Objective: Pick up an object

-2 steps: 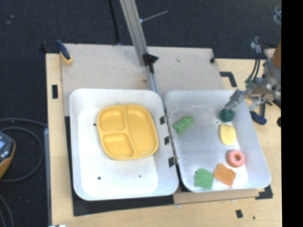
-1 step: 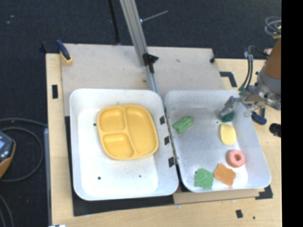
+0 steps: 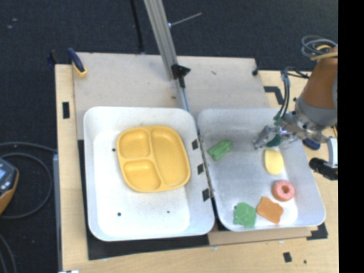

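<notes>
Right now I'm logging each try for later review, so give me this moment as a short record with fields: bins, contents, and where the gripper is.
left bin: holds a yellow divided plate
right bin: holds five small items
items: green block near the bin's left side; yellow piece; pink ring; orange piece; green piece
gripper: over the right bin's upper right part, just above the yellow piece
held: nothing seen between its fingers
arm: reaches in from the right
</notes>
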`<state>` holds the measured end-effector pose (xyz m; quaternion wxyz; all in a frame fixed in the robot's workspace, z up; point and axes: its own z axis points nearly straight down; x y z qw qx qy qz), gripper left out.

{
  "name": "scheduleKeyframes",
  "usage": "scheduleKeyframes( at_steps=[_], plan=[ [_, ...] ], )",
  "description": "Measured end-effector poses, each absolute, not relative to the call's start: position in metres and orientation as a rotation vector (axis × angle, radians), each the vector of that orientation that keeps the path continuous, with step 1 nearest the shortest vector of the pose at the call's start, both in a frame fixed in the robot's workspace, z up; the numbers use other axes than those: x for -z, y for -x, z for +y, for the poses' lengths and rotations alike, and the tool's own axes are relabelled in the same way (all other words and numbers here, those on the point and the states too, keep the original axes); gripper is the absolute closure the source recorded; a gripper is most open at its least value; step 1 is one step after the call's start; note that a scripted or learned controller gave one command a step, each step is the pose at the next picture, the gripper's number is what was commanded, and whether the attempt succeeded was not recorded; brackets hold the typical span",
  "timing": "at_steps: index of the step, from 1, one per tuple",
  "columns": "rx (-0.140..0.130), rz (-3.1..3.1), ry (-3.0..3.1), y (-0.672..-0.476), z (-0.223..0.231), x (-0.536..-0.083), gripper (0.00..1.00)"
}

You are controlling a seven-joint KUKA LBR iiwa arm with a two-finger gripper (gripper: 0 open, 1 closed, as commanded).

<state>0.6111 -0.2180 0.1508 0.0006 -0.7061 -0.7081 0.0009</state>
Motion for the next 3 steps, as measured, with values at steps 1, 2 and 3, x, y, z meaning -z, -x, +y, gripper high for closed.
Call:
scheduleKeyframes(
  at_steps=[1, 2, 3],
  plan=[
    [0.004, -2.234, 2.228, -0.614, -0.22, -0.103, 0.0],
    [0.003, -2.231, 2.225, -0.613, -0.22, -0.114, 1.0],
    [0.004, -2.23, 2.222, -0.614, -0.216, -0.16, 1.0]
  ],
)
